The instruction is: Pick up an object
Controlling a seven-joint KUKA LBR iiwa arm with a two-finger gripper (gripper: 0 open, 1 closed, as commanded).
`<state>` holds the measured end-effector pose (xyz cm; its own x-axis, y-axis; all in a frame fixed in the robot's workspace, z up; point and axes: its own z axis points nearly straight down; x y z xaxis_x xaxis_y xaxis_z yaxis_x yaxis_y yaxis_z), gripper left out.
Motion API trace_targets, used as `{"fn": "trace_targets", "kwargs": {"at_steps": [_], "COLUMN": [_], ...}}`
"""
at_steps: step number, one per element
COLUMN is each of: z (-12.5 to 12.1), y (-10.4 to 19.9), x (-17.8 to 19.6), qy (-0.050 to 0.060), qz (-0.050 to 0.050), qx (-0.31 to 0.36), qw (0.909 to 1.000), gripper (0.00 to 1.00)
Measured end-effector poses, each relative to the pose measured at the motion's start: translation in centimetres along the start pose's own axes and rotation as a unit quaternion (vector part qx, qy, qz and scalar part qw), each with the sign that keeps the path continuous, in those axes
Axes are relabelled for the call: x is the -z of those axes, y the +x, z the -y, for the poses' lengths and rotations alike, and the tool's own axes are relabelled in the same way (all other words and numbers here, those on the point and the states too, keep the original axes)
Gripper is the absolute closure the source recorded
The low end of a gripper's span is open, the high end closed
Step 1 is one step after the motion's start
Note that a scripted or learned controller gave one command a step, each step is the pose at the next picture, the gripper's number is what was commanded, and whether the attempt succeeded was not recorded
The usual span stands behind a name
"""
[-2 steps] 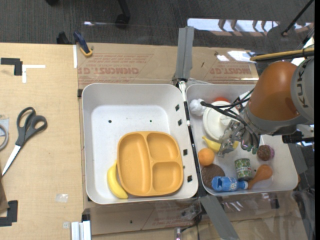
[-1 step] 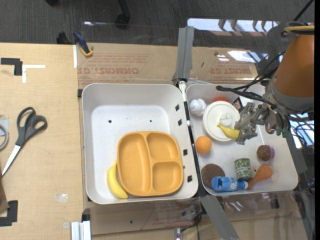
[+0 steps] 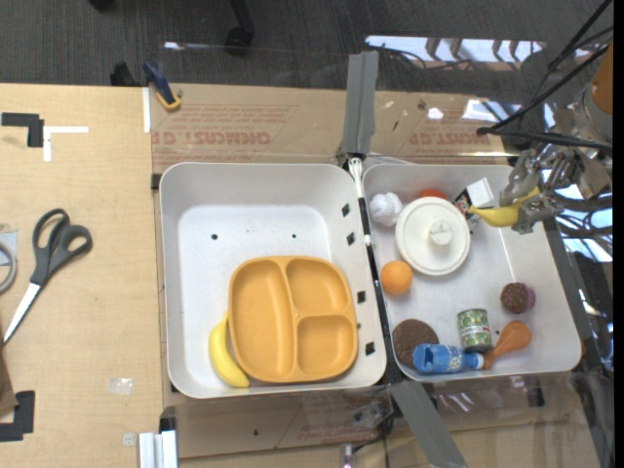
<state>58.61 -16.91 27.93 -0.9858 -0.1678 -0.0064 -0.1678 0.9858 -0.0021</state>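
Right now your claw point(image 3: 526, 203) is pinching a small yellow banana point(image 3: 497, 214), lifted over the right bin's point(image 3: 558, 291) far right corner, beside the white lidded bowl point(image 3: 435, 235). Across in the left bin point(image 3: 185, 261), a yellow divided plate point(image 3: 292, 318) lies.

You've got the gripper point(image 3: 535, 195) over the right bin's point(image 3: 560, 300) far right corner, w/ a small yellow banana point(image 3: 499, 214) at its fingers.
Right bin: white lid point(image 3: 435, 235), orange ball point(image 3: 396, 278), green can point(image 3: 474, 328), blue bottle point(image 3: 441, 359). Left bin point(image 3: 190, 281): yellow divided plate point(image 3: 292, 318) beside a 2nd banana point(image 3: 223, 355). Scissors point(image 3: 47, 252) lie on the bench, well left.
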Motion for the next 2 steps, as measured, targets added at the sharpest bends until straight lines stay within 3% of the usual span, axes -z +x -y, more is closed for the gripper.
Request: {"fn": "trace_targets", "kwargs": {"at_steps": [1, 2], "z": [-3.6, -4.6], "y": [-4.0, 0.1], "x": [0.0, -3.6], "qy": [-0.001, -0.002], "qz": [0.0, -0.002], "qx": [0.043, 0.134], "qw": [0.9991, 0.991], "gripper": [1.0, 1.0]}}
